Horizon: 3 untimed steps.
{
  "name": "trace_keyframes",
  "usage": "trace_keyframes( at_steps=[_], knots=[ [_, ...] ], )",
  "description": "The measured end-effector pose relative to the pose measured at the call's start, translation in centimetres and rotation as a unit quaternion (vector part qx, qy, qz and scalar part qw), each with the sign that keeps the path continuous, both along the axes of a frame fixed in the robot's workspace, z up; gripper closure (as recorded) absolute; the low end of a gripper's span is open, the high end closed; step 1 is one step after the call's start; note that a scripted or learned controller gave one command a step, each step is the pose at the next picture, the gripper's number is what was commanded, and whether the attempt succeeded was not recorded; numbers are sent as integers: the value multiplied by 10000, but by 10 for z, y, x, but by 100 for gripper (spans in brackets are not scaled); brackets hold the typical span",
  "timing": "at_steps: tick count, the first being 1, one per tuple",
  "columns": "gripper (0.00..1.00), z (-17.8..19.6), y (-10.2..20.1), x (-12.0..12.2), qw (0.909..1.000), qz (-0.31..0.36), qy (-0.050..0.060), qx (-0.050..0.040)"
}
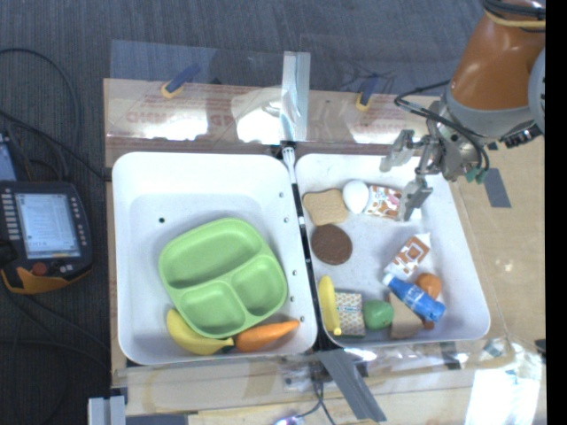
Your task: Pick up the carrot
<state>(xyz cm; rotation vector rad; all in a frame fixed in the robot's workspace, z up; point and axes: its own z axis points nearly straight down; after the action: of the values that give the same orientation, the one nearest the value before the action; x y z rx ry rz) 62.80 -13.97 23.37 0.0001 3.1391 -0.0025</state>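
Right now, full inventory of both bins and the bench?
bins: 2, white, side by side on the bench
plate: 1, green, three sections, left bin
carrot: 1, orange, left bin front edge, beside the plate
banana: 1, yellow, left bin front, partly under the plate
second banana: 1, yellow, right bin front left
cookie: 1, brown, right bin
bread: 1, tan, right bin back
egg: 1, white, next to the bread
bottle: 1, blue, right bin front
pendant: 1, grey, floor at left
arm: 1, orange band, right
tool: 1, over right bin back

Orange carrot (267, 334) and yellow banana (193, 336) beside a light green divided plate (223, 275) in a white bin (142, 204).
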Motion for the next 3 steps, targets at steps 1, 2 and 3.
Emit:
trace_keyframes(
  at_steps=[1,2,3],
  knots=[
    [0,-15,112,-57,9997,263,6,21],
    [0,6,105,-135,9969,788,4,3],
    [0,-52,160,-125,9939,1100,34,15]
  ],
)
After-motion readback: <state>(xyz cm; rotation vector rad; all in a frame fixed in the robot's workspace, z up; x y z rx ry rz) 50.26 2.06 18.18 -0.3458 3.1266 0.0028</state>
